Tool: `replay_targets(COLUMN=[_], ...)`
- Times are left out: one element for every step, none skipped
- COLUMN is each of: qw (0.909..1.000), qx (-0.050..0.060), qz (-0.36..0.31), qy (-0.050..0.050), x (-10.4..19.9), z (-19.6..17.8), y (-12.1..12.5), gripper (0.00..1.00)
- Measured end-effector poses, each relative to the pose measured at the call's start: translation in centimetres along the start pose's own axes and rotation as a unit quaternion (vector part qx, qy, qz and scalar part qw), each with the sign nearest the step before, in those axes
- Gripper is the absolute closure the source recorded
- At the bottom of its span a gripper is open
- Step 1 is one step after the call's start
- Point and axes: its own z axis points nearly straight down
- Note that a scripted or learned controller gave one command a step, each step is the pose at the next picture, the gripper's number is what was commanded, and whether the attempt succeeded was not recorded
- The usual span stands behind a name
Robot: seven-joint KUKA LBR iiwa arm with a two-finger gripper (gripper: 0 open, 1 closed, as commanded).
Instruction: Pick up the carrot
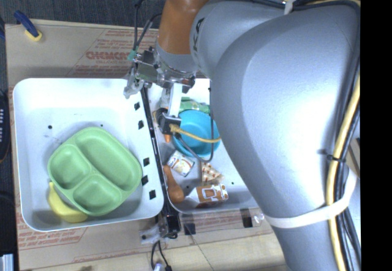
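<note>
Carrot [172, 186] is pictured in the right bin [233, 201], against its left wall near the front corner, hemmed in by a printed box [212, 192] and a packet [181, 165]. Farther back, a blue bowl [197, 132] is overhung by the tool [171, 101]; its state cannot be told. Bare floor is left in the left bin [37, 116] beyond a green plate [95, 168].

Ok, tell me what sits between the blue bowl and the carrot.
A small white packet lies between the bowl and the carrot in the right bin, as the camera view shows.
</note>
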Motion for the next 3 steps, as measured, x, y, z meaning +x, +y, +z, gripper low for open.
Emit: replay_targets(qw=[0.9985, 0.9894, 0.9832], qx=[-0.017, -0.056, -0.010], qz=[0.053, 0.134, 0.182], qy=[-0.005, -0.007, 0.003], x=[2.6, 3.5, -0.7], z=[4.0, 4.5, -7.9], y=[0.2, -1.5, -1.0], gripper=[0.00, 0.00, 0.00])
